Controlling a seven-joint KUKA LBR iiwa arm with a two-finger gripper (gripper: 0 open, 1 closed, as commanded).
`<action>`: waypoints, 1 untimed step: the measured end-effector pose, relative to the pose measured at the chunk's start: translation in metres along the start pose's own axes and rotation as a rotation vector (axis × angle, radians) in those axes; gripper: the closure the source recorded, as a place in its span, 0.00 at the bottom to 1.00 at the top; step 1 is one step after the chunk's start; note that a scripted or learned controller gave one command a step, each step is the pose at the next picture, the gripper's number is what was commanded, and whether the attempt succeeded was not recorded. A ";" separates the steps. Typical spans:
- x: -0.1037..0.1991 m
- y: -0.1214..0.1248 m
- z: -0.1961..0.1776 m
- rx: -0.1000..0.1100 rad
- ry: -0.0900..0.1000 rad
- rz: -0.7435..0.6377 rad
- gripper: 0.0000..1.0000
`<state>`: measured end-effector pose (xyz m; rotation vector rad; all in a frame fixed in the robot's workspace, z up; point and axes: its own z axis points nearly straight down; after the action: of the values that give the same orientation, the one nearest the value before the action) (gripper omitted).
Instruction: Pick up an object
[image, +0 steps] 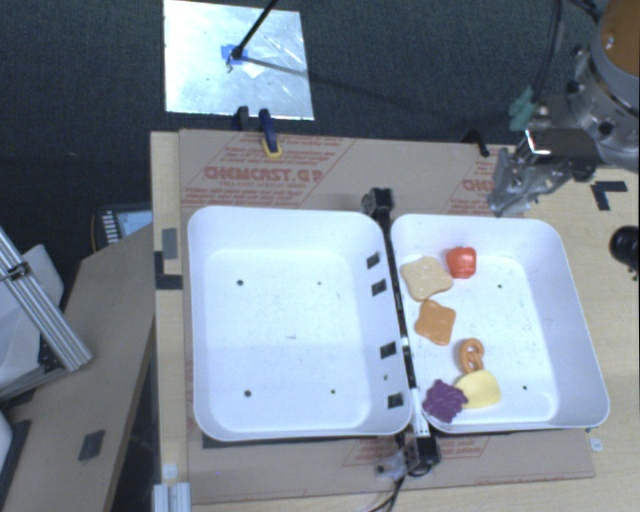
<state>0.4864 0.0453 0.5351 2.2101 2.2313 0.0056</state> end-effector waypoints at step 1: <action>0.095 0.000 0.000 0.001 0.001 -0.004 1.00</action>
<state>0.4857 0.1404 0.5349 2.2064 2.2374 0.0058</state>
